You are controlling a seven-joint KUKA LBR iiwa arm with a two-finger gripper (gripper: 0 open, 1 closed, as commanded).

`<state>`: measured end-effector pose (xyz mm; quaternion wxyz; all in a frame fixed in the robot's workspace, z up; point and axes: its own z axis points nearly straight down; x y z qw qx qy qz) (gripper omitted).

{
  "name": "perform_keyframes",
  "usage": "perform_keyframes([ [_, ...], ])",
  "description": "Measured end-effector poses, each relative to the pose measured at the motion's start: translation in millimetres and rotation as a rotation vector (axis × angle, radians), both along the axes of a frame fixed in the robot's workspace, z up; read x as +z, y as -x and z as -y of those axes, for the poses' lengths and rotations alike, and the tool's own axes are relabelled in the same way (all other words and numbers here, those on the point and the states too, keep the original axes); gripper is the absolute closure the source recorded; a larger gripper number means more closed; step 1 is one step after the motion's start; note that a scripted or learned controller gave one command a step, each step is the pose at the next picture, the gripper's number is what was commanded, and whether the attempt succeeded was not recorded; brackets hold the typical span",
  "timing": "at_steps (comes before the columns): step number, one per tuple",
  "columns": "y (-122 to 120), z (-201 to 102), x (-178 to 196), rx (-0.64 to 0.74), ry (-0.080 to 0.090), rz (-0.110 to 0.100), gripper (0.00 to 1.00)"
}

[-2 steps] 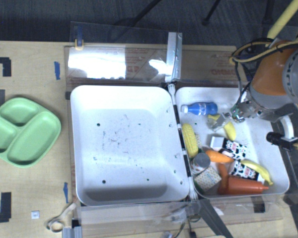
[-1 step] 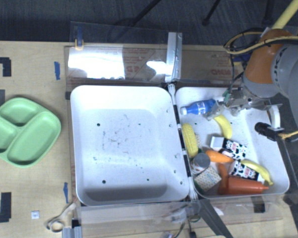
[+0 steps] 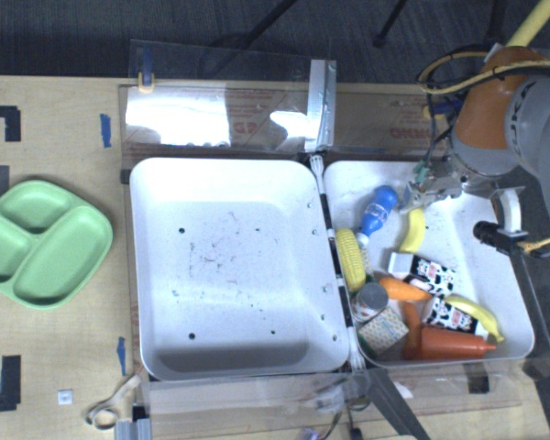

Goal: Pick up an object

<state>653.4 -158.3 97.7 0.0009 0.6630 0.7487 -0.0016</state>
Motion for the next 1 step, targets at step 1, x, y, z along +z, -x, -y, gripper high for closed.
perform_keyframes([
  [1, 4.4, -34.8, 91.4, 0.082, -0.003, 0.004, 1.0],
])
